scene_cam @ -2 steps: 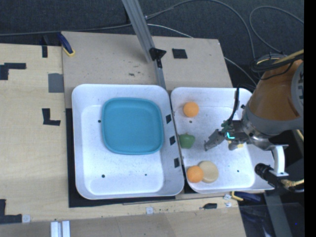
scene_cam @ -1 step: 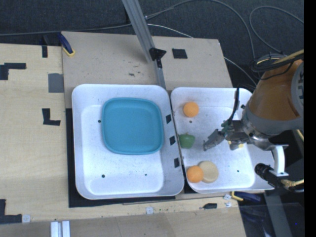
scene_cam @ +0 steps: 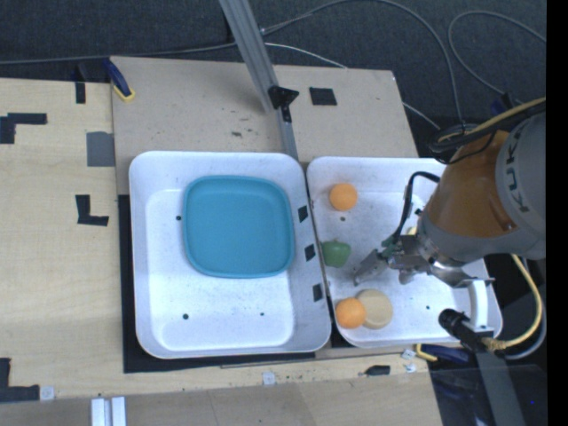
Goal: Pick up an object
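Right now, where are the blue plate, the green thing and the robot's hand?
Blue plate (scene_cam: 238, 226): camera view, flat centre.
Green object (scene_cam: 336, 254): camera view, top.
Hand (scene_cam: 373, 266): camera view, between fingertips.

A robotics lab: a taped plywood surface (scene_cam: 53, 238) bearing two white bins (scene_cam: 142, 264), loose cables (scene_cam: 355, 25) at 1 o'clock, and a metal camera pole (scene_cam: 253, 38) at 12 o'clock.

Wooden bench (scene_cam: 53, 238) on dark carpet (scene_cam: 106, 11), cables (scene_cam: 426, 34).

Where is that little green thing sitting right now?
The green object lies in the right-hand bin, against its left wall, between the orange ball above it and another orange ball below; the end effector is just right of it.
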Available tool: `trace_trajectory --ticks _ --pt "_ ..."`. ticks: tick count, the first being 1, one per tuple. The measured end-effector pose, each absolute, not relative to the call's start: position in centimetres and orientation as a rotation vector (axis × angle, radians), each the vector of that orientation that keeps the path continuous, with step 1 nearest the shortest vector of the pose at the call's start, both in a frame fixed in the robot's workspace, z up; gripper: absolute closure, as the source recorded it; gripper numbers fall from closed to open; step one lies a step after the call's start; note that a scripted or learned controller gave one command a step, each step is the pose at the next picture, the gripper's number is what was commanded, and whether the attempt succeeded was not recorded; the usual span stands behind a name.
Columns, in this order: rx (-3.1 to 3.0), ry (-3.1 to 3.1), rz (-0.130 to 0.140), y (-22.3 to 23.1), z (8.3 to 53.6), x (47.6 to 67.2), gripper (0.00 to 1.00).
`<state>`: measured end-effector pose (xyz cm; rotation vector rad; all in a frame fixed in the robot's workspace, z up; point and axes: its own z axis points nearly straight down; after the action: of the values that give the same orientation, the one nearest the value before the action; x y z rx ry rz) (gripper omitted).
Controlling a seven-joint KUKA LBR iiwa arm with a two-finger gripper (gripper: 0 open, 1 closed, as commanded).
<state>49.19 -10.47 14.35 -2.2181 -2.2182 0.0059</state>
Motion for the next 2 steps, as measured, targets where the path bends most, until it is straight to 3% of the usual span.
trace_trajectory --ticks 1,2 --pt "-2.219 -2.22 0.004 -10.4 9.1 49.1 0.0" --pt "-2.22 -2.221 0.002 -10.4 10.3 49.1 1.0"
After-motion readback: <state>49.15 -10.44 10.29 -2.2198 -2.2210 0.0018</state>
